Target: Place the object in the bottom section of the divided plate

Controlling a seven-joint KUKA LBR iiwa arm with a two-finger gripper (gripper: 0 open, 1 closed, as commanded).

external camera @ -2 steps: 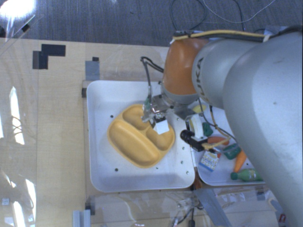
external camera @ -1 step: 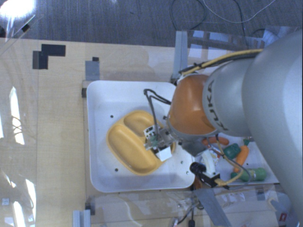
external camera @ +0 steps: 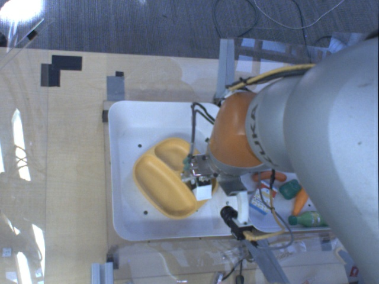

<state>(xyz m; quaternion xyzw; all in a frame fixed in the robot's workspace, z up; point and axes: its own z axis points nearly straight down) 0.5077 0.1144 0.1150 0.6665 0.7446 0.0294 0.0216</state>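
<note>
Hovering over the yellow divided plate in the left bin, gripper grip impossible to tell; next, likely lowering toward the bottom section.

Robotics lab, wooden bench, white bins, loose cables, grey carpet

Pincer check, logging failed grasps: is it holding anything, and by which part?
Cannot be told: the pincer sits over the yellow divided plate, its tips hidden.
</note>
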